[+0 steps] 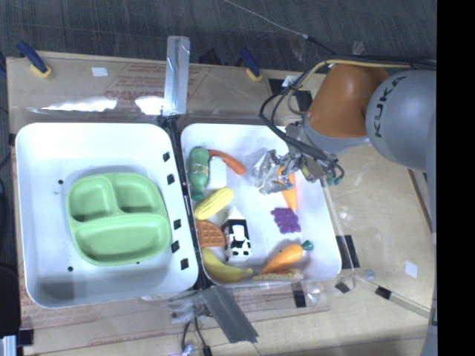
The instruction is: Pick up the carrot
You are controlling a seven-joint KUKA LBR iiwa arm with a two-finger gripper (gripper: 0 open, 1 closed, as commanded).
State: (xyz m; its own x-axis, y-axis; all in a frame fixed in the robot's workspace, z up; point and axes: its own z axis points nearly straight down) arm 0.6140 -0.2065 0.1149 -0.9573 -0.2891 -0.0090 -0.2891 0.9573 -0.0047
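An orange carrot [290, 193] lies in the right bin [323, 199], its wide end up and its tip pointing to the near side. My gripper [286, 172] is right over that wide end, and its metal fingers [267, 167] are closed around the top of the carrot. A second carrot [286, 256] with a green top lies near the bin's front right corner. A thin orange piece [227, 160] lies at the back, next to a green vegetable [198, 170].
The right bin also holds purple grapes [286, 219], a corn cob [213, 202], a banana [225, 270], a waffle [211, 234] and a black-and-white cow toy [237, 239]. A green divided plate [117, 217] sits in the left bin [30, 199].
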